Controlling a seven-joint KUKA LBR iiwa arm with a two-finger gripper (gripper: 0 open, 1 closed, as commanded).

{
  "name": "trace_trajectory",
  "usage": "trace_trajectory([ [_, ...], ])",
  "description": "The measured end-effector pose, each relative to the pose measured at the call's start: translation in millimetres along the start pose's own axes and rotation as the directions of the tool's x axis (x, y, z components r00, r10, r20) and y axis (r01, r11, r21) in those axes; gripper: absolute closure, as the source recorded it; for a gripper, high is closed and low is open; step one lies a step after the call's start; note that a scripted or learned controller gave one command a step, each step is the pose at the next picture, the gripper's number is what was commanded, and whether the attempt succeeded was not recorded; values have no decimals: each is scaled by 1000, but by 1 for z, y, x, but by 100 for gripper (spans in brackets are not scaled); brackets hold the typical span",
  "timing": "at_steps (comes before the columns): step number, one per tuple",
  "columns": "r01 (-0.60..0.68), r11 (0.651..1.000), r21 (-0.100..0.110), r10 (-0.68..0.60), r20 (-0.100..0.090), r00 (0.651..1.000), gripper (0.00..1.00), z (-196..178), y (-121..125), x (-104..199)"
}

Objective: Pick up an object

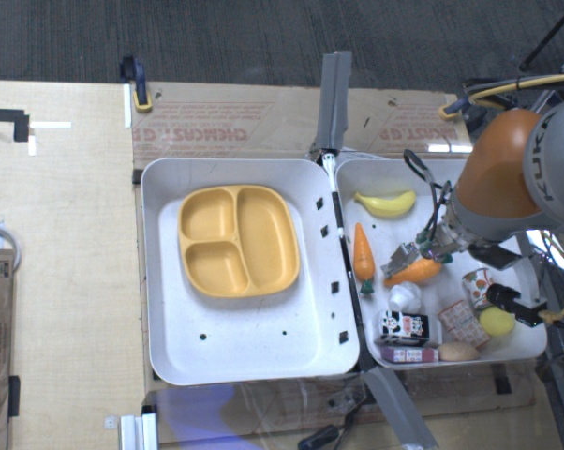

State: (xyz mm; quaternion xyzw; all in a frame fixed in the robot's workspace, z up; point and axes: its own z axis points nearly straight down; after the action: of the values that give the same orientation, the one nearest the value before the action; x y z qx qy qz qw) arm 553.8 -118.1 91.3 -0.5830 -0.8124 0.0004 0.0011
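My gripper (408,256) hangs low in the right bin (526,350), at its middle, right over an orange carrot-like toy (421,272) and touching or nearly touching its left end. I cannot tell whether the toy is between the jaws. The grey arm with its orange band (502,162) reaches in from the right. Close by lie an upright carrot (363,251) to the left and a banana (387,202) toward the back.
In front of the gripper lie a white object (404,296), a cow-print carton (406,325), a pink bar (408,353), a red-and-white packet (460,322) and a yellow lemon (496,322). The left bin (170,345) holds a yellow divided plate (237,240).
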Motion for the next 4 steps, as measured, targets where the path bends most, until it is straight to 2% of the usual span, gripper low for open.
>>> trace_trajectory([
  [1,0,1000,0,0,0,1000,0,0,0,0],
  [2,112,994,-2,-112,2,994,0,-1,13,3],
  [3,64,998,-1,-64,1,998,0,0,-15,24],
  [4,61,998,-3,-61,2,998,100,-9,-15,22],
])
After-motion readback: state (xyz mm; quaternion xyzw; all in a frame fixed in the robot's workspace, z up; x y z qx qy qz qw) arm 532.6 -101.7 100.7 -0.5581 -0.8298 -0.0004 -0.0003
